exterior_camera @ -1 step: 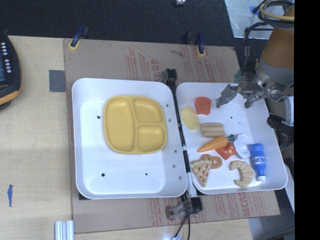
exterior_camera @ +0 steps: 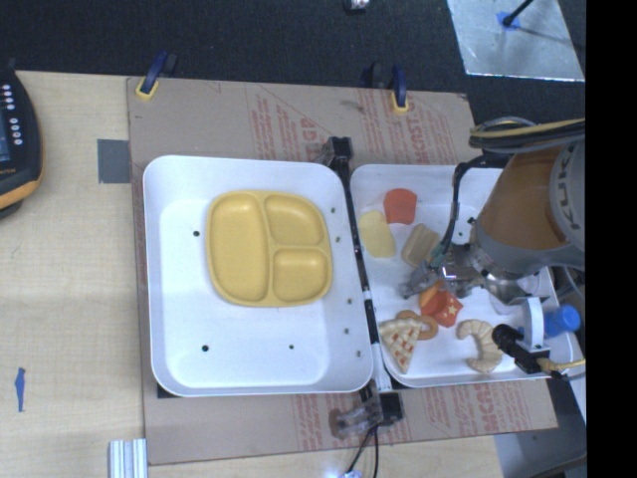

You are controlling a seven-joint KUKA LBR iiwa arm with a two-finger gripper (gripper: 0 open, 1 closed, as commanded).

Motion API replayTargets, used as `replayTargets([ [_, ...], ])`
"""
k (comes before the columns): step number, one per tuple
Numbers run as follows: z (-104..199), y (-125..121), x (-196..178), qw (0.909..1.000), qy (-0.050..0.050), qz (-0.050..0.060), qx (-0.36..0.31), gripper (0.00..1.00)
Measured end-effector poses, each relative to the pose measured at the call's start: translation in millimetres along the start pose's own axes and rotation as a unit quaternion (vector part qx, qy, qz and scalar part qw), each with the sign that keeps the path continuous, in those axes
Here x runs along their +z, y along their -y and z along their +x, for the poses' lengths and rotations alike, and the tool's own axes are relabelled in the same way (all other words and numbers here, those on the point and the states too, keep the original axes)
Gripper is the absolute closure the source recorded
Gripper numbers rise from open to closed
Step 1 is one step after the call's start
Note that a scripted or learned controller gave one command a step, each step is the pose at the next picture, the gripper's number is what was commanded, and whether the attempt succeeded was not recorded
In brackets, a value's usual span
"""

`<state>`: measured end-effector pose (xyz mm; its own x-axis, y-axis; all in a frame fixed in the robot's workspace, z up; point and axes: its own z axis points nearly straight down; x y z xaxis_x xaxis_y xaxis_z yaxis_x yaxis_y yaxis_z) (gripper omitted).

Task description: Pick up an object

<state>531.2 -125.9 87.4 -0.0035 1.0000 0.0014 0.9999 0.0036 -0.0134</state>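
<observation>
My gripper [exterior_camera: 430, 279] is low in the right bin [exterior_camera: 438, 371], near its middle, with the arm's orange band [exterior_camera: 526, 205] above it to the right. A small red-orange object [exterior_camera: 441, 306] lies just below the gripper tip, close to it or touching it. A tan block [exterior_camera: 419, 244] sits just above the tip. Further up are a pale yellow piece [exterior_camera: 376, 233] and a red cylinder [exterior_camera: 400, 205]. A waffle-like wedge [exterior_camera: 402, 340] and a croissant-shaped piece [exterior_camera: 480, 345] lie along the bin's front.
The left bin [exterior_camera: 179, 357] holds a yellow divided plate [exterior_camera: 268, 247]. A raised divider [exterior_camera: 356, 267] separates the two bins. A blue-capped object [exterior_camera: 563, 320] and cables sit at the right bin's right edge, under the arm.
</observation>
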Motion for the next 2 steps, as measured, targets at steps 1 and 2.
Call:
replayTargets([
  [1, -1.5, -3.8, -16.4, 1.0, 0.001, -0.005, -0.002, 1.0],
  [2, 83.2, -55.8, -110.6, 0.9999, 0.0, -0.01, -0.004, 1.0],
])
